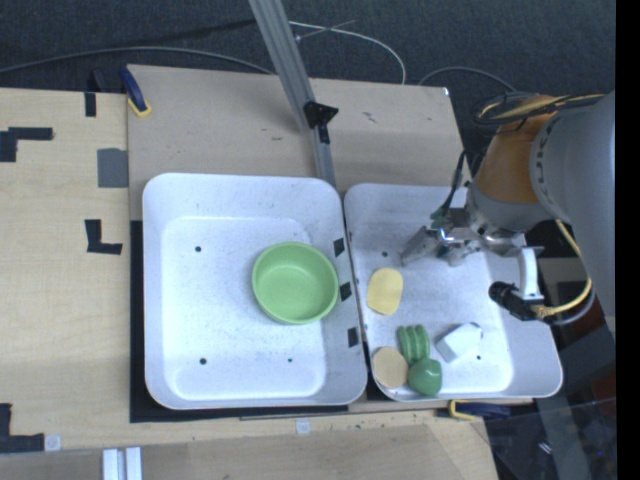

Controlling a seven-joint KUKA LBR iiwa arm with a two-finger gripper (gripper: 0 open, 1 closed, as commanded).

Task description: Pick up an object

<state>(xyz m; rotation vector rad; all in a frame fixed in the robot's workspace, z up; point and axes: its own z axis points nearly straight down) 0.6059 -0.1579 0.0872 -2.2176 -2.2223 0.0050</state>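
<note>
My gripper hangs over the upper part of the right bin, open, with nothing between its fingers. A yellow oval piece lies just below and to the left of it, apart from the fingertips. Lower in the same bin lie a ridged green piece, a round green piece, a tan disc and a small white block. A green bowl sits upright in the left bin, near its right wall.
A grey metal pole slants down from the top to the gap between the bins. The arm's wrist with a black cable stands over the right bin's right side. A blue and yellow clamp is at the bench's far-left corner.
</note>
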